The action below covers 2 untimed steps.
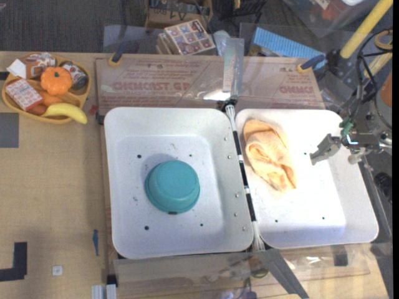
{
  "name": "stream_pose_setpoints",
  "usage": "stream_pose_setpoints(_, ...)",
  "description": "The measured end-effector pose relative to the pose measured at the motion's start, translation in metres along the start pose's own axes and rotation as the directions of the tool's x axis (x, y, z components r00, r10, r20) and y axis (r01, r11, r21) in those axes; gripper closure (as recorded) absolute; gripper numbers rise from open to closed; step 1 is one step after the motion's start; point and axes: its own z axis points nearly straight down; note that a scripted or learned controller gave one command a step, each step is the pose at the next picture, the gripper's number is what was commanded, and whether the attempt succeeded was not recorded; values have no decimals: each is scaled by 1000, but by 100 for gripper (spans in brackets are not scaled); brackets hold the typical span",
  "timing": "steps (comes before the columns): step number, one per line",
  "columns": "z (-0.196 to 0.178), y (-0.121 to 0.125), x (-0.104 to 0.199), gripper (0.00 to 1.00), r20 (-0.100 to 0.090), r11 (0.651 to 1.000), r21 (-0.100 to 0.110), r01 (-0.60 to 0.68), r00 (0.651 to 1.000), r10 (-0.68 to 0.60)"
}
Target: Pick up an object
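Bench: we see a light wooden bench [50, 185] carrying both bins, with a brown printed cardboard sheet [162, 87] lying along its far edge.
Left bin: the shallow white plastic bin on the left [124, 136] holds one thing, near its middle.
Right bin: the shallow white plastic bin on the right [324, 223] touches the left one along a shared seam.
Bowl: we find a round teal plastic bowl [173, 186], turned upside down, sitting on the floor of the left bin, well apart from its walls.
Cloth: a crumpled pale orange cloth [269, 153] lies in the left half of the right bin, running from near the far wall toward the middle, just beside the seam.
Fruit dish: at the bench's far left corner we note a yellow dish [12, 97] with a small orange pumpkin [56, 80], a yellow banana [66, 111] and small printed boxes.
Gripper: the grey two-finger gripper [323, 151] hangs over the right side of the right bin, near the cloth but apart from it. We cannot tell how its fingers stand; nothing shows between them.
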Motion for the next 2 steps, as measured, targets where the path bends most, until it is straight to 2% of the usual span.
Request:
stream_pose_setpoints(1, 177, 18, 8, 0, -1, 1000, 0, 11, 1000, -11)
stream_pose_setpoints(2, 193, 3, -10, 0, -4, 1000, -9, -12, 1000, 12)
